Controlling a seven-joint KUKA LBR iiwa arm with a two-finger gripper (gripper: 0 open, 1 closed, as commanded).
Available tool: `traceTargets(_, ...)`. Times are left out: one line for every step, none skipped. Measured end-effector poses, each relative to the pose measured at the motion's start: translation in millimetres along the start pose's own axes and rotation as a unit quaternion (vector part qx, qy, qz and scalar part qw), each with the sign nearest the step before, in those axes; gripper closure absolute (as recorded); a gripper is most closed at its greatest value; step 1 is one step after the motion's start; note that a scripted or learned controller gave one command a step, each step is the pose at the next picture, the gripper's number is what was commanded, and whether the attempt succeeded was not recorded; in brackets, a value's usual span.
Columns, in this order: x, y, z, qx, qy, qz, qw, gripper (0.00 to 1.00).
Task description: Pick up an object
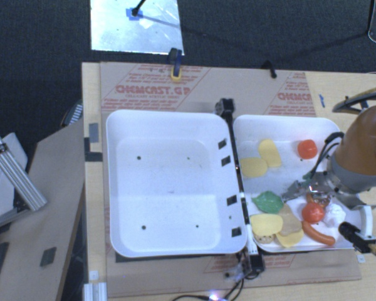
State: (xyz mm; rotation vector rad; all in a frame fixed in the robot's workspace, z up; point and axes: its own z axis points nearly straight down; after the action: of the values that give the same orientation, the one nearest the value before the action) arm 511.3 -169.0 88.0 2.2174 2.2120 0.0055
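All the plastic toy food sat in the shallow white right bin (288, 125), near the gripper (310, 196); couldn't tell its fingers' state.

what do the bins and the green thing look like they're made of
Bins: likely moulded plastic, smooth white with a soft sheen and rounded rims.
Green thing: probably plastic or rubber toy food, evenly coloured and slightly glossy; too small to tell for sure.
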Motion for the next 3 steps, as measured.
traceTargets(-28.6,56.7,-0.7,0.005,0.013,-0.006,0.9999,0.0)
traceTargets(5.1,136.6,2.8,-0.001,0.001,-0.006,1.0,0.0)
traceTargets(0.6,132.5,-8.5,0.004,0.001,-0.005,1.0,1.0)
